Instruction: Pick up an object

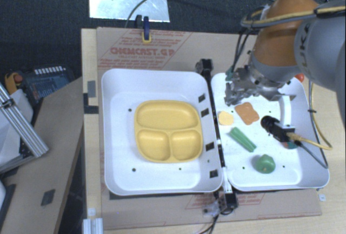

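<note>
Dark carpet surrounds the cardboard-topped bench [162, 46]; whether the gripper [233, 95] is open, I cannot tell.

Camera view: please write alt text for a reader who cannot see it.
A grey robot arm's gripper hangs over the right bin, above an orange piece, yellow disc, green stick and green lump. The left bin holds a yellow tray.

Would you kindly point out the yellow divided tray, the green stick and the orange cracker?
yellow divided tray [141, 119]: camera view, left rim.
green stick [242, 139]: camera view, mid-length.
orange cracker [247, 113]: camera view, centre.
</note>
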